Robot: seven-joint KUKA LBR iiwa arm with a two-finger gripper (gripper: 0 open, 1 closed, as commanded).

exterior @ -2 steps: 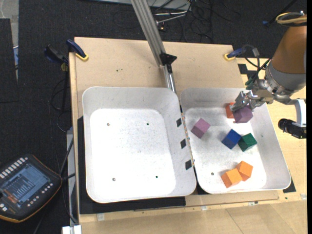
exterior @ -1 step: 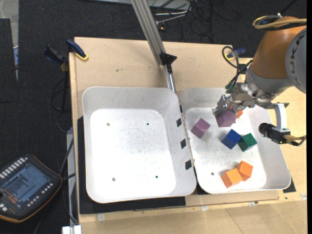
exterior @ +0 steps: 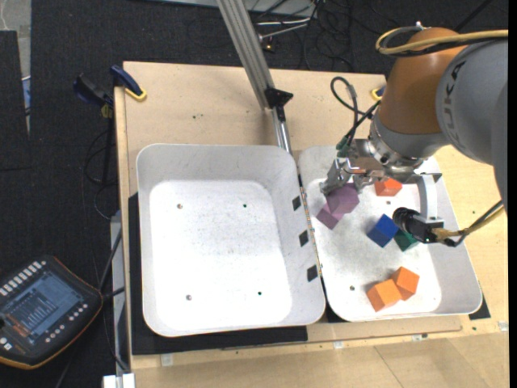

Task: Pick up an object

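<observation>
Camera view, right of centre — gripper (exterior: 346, 186) over the purple block (exterior: 339, 204), jaws apparently pinching it; next, lift clear.

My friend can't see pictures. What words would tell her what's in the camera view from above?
A grey and orange robot arm's gripper hangs over a purple block in the right white bin. That bin also holds a blue block, a green block and three orange blocks. The left white bin sits beside it.
</observation>
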